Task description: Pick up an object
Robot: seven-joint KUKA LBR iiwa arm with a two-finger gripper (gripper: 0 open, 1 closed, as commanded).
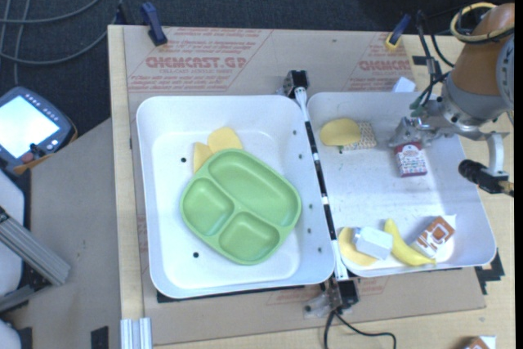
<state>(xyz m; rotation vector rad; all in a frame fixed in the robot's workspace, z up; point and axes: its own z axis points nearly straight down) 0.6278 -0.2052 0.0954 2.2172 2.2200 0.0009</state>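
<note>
Camera view puts my fingers (413,129) in the upper right of the frame, over the right-hand bin (458,200), with the small red and white carton (411,160) lying just below them in the picture, touching or nearly so. Its long axis runs up and down the frame, so I judge a straight descent a little toward the lower edge would bracket its narrow sides. How wide my fingers stand I cannot tell (the wrist hardware hides the tips), and nothing shows between them. Left of the carton sits a yellow lump on a speckled pad (346,132); a banana (404,245) lies well apart near the bin's lower edge.
</note>
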